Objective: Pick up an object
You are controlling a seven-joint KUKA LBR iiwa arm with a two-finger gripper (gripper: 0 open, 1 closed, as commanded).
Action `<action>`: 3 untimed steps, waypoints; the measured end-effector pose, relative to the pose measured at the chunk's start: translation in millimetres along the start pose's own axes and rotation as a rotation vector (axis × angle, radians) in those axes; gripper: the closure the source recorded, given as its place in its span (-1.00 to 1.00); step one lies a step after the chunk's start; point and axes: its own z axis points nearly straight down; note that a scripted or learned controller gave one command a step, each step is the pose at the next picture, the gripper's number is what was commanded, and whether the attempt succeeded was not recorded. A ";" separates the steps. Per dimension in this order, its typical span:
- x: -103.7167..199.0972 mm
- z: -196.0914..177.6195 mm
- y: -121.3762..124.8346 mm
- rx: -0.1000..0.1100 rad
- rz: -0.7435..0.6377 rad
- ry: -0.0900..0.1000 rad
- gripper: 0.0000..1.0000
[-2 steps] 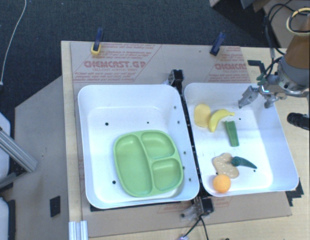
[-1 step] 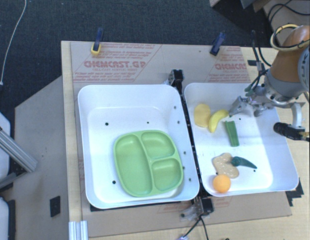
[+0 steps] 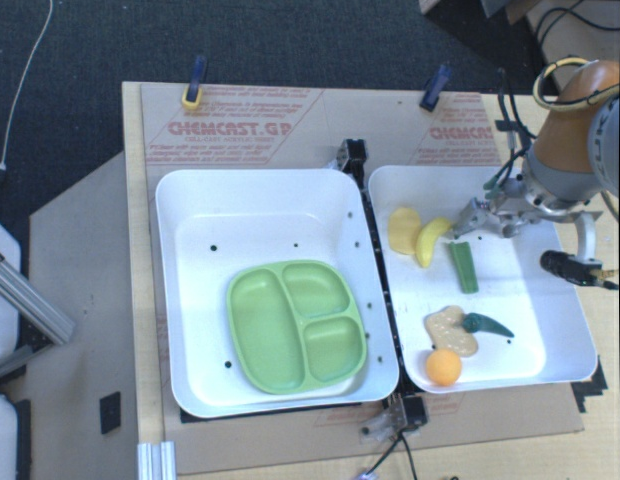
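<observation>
Two shallow white bins sit side by side on a bench, seen from above at a slant. Nearest the camera, at five o'clock, an orange ball (image 3: 444, 367) rests in the right bin (image 3: 560, 363), touching a beige lump (image 3: 451, 330). Just beside that lies a dark teal pepper shape (image 3: 487, 324). At seven o'clock, the left bin (image 3: 190, 228) holds a green divided plate (image 3: 295, 323). Farther back in the right bin, a green stick (image 3: 463, 266) lies just beside a yellow banana (image 3: 430, 241) and a yellow block (image 3: 404, 230). At two o'clock, the gripper (image 3: 477, 218) hangs low near the banana; whether its jaws are spread or clenched cannot be told.
</observation>
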 end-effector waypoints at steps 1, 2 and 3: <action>-0.1 -12.7 1.5 -0.005 -0.001 -0.002 1.00; 6.9 -69.0 -4.1 -0.012 0.000 -0.004 1.00; 3.9 -132.0 -8.0 -0.013 0.001 -0.004 1.00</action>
